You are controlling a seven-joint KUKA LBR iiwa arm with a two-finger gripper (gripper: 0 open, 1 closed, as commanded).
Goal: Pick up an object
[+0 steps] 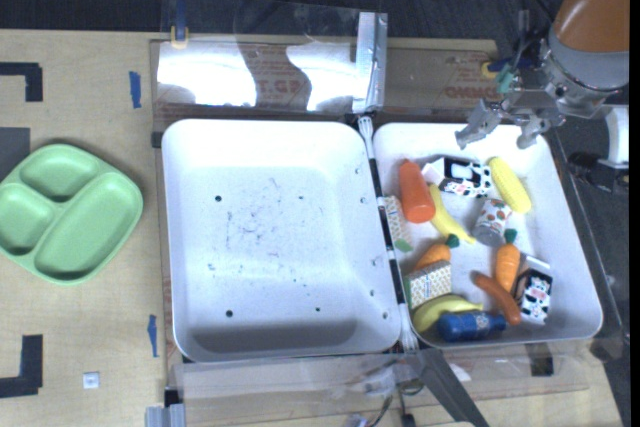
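My gripper (502, 132) hangs over the far edge of the right bin (580, 255), fingers spread open with nothing between them. Just below it lie a black-and-white cow-patterned box (462, 177) and a yellow banana (509, 184). An orange bottle-shaped toy (415, 191) rests at the bin's left side. Lower down sit an orange carrot (508, 264), a second cow-patterned box (536, 295), another banana (438, 309) and a blue object (470, 324). A patterned snack box (430, 283) lies near the bin's left wall.
The left bin (270, 235) sits beside the right one, sharing a raised divider. A green divided plate (66, 212) lies on the bench at far left. A clear plastic panel (270, 65) stands behind the left bin.
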